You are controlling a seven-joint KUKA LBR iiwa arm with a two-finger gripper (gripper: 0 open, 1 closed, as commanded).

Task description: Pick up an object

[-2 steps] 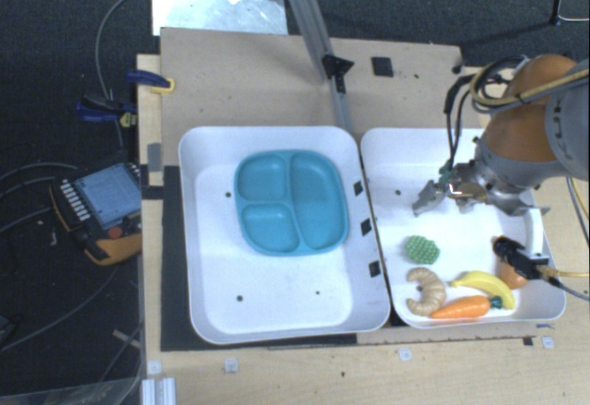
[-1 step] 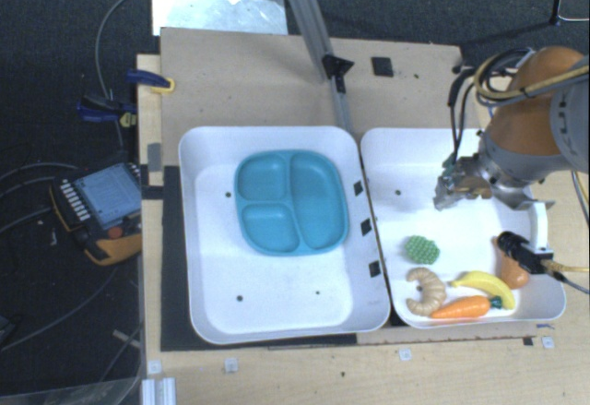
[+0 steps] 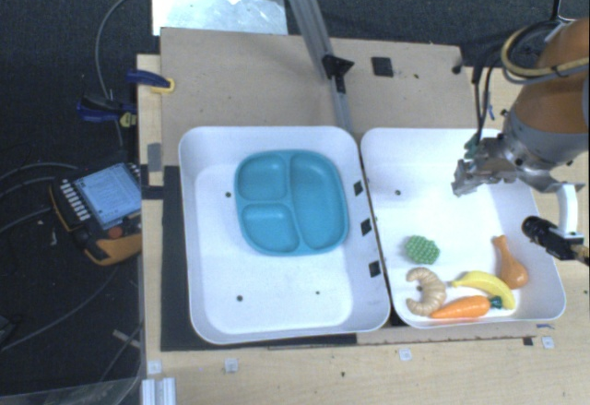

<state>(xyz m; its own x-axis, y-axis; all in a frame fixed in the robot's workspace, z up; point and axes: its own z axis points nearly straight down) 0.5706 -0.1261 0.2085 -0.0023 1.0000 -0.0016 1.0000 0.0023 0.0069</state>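
The likeliest things to pick up are the toy foods bunched in the near corner of the right-hand shallow white bin [image 3: 387,209]: a small green knobbly ball like a plastic broccoli head [image 3: 422,250], a tan curled croissant-shaped toy [image 3: 425,291], an orange plastic carrot [image 3: 461,307], a yellow plastic banana [image 3: 487,284] and a brown drumstick-shaped toy [image 3: 509,264]. All lie below and somewhat left of the tool [image 3: 472,174], the drumstick nearest and the croissant farthest; carrot, banana and croissant touch or nearly touch, which may make a clean grasp awkward. The green ball sits alone, so it looks the easier target. The tool hangs over the far, bare part of the same bin, well apart from the pile, with nothing between its tips; whether they stand apart or together I cannot tell. Farther left, across the bin walls, the left-hand white bin [image 3: 277,302] holds a light blue three-compartment plastic plate [image 3: 291,202]. Both bins rest on the brown counter [image 3: 249,71].
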